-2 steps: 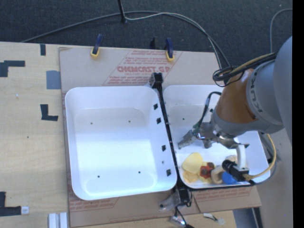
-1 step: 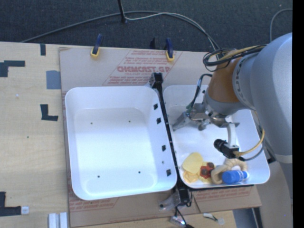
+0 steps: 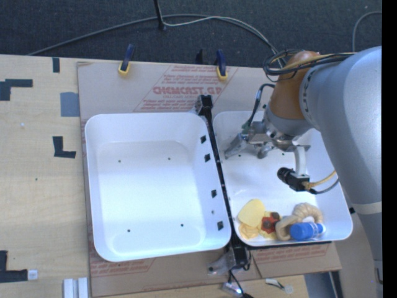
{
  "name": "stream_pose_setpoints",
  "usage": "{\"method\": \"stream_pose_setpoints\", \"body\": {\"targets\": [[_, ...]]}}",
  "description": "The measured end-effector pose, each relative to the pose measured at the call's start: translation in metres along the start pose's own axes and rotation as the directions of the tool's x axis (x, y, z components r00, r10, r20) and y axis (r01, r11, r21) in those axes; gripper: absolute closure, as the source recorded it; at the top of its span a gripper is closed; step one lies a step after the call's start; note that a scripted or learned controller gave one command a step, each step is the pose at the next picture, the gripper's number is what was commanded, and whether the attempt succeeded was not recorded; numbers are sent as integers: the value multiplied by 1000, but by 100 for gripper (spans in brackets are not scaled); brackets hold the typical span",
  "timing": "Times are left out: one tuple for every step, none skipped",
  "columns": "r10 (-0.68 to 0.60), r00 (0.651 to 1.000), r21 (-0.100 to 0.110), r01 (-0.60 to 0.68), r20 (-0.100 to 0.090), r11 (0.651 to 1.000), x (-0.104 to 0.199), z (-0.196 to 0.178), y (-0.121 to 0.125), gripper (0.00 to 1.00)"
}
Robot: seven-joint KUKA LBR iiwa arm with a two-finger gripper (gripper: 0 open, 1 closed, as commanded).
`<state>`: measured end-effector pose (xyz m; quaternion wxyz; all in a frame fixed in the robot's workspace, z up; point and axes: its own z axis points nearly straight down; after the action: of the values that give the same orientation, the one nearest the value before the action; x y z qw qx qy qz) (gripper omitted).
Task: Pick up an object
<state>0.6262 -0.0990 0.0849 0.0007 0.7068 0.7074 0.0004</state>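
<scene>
1. We take the right bin (image 3: 322,160) as our landmark; all places below refer to it.
2. We see the arm (image 3: 347,104) covering the far right part of the right bin, so that stretch of rim and floor is hidden from us. The arm itself is cut off by the picture's right edge.
3. We locate the gripper (image 3: 239,146) over the far left part of the right bin, close to the divider it shares with the left bin (image 3: 149,185). Its metal fingers point toward that divider. We cannot tell whether they are spread or closed, and we see nothing between them.
4. We read red print on the cardboard sheet (image 3: 180,92) beyond the right bin: it looks like "CHEMCAST", with smaller lines we cannot make out.
5. We find the objects clustered in the near corner of the right bin, touching one another:
   a. a yellow object (image 3: 251,215), pale and rounded, nearest the divider;
   b. a small red and dark object (image 3: 269,222) just beside it, too small to identify;
   c. a tan ring-shaped object (image 3: 304,212);
   d. a blue object (image 3: 303,231) against the near rim, partly overlapping the tan one.
6. We note two clamps (image 3: 126,61) with blue handles on the sheet's far edge.
</scene>
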Motion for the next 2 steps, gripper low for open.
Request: {"method": "stream_pose_setpoints", "body": {"targets": [[-3,1000,-2,3,-2,1000,61,-103,-62,0],[-3,1000,2,3,-1,1000,98,-99,-43,0]]}}
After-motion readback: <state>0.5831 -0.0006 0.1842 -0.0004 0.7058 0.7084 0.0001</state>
